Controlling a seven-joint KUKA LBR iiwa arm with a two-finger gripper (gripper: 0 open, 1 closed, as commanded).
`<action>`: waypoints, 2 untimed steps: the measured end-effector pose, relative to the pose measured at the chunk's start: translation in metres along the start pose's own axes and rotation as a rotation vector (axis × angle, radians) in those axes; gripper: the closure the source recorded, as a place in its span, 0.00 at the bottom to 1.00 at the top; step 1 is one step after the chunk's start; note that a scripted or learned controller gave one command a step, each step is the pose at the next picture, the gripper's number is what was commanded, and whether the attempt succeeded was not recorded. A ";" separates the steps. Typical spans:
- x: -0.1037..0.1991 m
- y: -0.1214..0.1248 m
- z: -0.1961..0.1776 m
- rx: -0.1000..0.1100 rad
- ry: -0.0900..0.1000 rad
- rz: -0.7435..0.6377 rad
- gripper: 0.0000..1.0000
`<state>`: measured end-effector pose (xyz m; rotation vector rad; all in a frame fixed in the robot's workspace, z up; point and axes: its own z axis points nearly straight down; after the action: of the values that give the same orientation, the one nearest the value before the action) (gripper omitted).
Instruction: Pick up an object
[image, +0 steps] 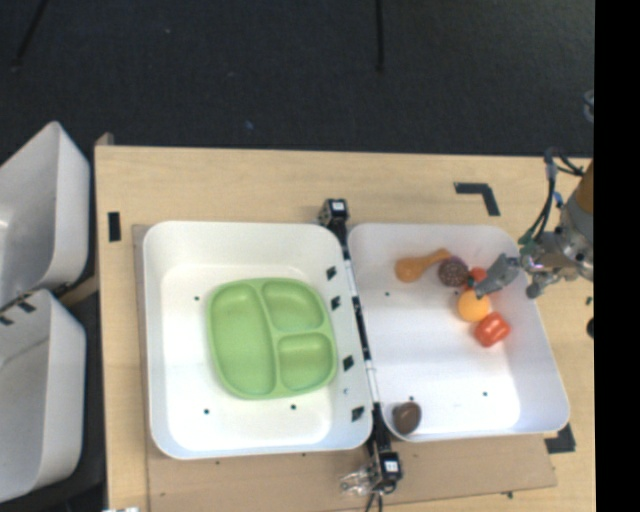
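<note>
In the right bin (440, 380) lie several small objects. A tan gourd-shaped piece (420, 265) sits near the far side, with a dark maroon ball (453, 271) and a small red bit (478, 273) beside it. A yellow-orange ball (473, 305) and a red block (491, 330) lie just in front of those. A brown lump (405, 416) rests in the near left corner. My gripper (516, 279) hangs over the bin's right rim, open, its left finger (494, 277) just above the yellow-orange ball. Nothing is between the fingers.
The left bin (180, 400) holds a green divided plate (270, 335). A ridge with black clips (352, 330) separates the two bins. White containers (40, 210) stand off the bench's left edge.
</note>
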<state>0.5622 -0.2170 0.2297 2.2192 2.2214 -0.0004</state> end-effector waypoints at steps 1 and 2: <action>-0.009 -0.006 0.048 0.003 0.000 0.002 0.00; -0.005 -0.003 0.102 -0.008 -0.008 0.004 0.00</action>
<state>0.5596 -0.2222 0.1277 2.2151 2.2093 -0.0007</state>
